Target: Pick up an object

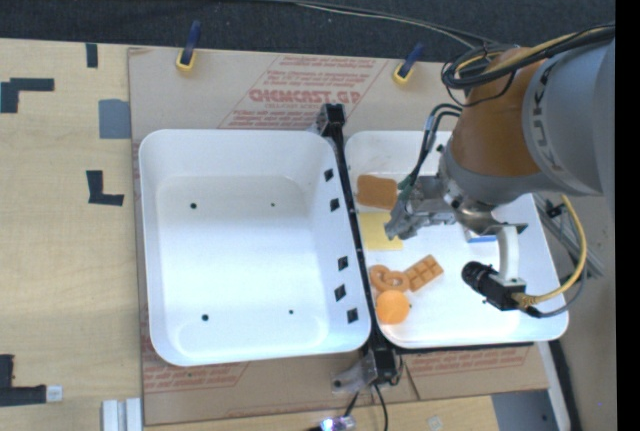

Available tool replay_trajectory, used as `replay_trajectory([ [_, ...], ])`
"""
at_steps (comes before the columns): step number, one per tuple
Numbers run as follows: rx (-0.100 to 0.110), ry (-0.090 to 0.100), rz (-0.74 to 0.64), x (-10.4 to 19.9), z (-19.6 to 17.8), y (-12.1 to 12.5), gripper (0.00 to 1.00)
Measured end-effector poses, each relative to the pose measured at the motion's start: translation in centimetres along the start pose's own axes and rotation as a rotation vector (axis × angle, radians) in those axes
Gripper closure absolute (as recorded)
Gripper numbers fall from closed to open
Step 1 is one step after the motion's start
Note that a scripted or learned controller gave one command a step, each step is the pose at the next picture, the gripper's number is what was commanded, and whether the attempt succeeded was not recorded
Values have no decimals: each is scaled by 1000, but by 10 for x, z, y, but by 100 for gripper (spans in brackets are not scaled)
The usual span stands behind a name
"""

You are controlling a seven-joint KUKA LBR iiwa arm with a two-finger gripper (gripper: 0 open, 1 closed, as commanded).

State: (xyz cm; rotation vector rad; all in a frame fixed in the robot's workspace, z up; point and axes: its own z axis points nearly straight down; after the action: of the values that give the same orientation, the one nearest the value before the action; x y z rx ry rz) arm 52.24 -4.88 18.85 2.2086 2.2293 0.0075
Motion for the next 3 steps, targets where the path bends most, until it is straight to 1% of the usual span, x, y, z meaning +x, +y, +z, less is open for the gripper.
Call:
replay_trajectory([
  [1, 8, -1, 8, -5, 5, -2, 0],
  [2, 8, -3, 12, -59, 109, 17, 0],
  [3, 3, -3, 10, -57, 102, -31, 0],
])
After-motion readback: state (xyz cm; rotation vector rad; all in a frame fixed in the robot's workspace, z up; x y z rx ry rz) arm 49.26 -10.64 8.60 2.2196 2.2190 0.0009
